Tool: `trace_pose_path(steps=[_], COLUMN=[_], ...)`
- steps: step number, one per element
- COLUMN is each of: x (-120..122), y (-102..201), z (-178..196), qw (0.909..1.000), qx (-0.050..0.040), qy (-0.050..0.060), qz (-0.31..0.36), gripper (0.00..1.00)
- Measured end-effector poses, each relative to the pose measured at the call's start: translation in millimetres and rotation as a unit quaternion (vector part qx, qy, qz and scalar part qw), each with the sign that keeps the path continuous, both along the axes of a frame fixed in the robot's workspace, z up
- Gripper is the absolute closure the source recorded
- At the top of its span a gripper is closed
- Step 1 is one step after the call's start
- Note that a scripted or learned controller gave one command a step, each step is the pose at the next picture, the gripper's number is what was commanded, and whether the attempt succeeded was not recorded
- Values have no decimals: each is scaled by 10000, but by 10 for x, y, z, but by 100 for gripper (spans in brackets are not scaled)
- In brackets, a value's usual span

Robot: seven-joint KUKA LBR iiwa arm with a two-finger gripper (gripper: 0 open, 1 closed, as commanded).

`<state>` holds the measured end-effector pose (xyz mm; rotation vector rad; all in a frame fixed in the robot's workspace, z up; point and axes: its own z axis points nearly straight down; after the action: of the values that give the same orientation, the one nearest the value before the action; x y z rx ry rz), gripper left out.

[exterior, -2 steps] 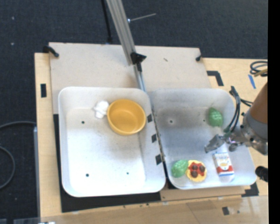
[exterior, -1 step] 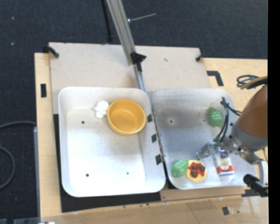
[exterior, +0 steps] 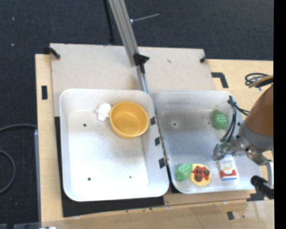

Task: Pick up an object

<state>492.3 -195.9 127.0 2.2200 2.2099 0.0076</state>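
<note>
In the right bin (exterior: 190,113), my gripper (exterior: 223,153) hangs low near the front right corner, reaching in from the right edge. Just in front of it, touching or nearly touching, stands a small white carton with a red base (exterior: 227,170). To the carton's left lies a yellow disc with red berries (exterior: 201,174), and beside that a green leafy piece (exterior: 183,171). Another green piece (exterior: 219,119) rests near the bin's back right, behind the gripper. Whether anything sits in the gripper is hidden by the wrist.
The left bin (exterior: 104,175) holds a yellow bowl (exterior: 129,119) at its back with a small white lump (exterior: 103,111) against its left side. A metal pole (exterior: 126,30) slants up from between the bins at the back.
</note>
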Motion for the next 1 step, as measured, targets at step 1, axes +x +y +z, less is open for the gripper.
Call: trace_pose_path(steps=[1], x=[38], y=[-76], z=[454], qw=[10000], qx=[1], qy=[16], qz=[37], gripper=[100])
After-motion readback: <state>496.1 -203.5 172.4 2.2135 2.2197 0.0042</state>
